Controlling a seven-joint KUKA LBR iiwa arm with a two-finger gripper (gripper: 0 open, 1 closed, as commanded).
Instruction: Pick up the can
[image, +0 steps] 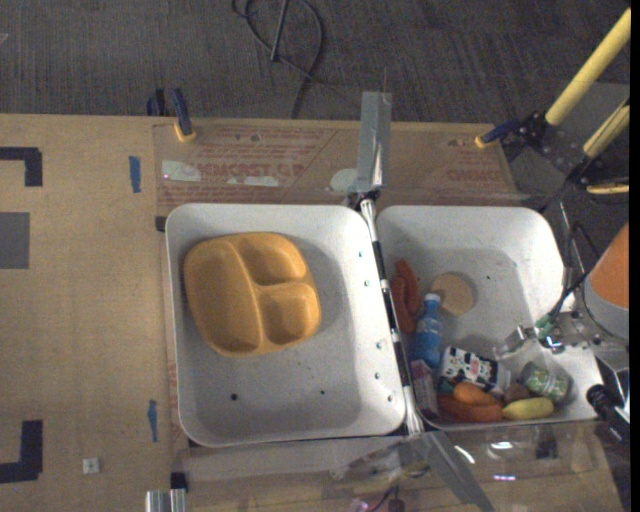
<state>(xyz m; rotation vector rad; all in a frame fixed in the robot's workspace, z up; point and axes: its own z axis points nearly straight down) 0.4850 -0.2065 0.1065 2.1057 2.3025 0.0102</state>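
The can (546, 382) is seen lying in the right bin (500, 232) — near its front right corner, just above a banana (529, 408). The gripper (528, 338) is poised close by — its state cannot be told.

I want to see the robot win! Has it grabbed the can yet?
Not yet. The small green-labelled can lies in the right white bin, among the toy food at its near edge. The tool hangs just beside it, with nothing visibly in it. Gripping and lifting are left.
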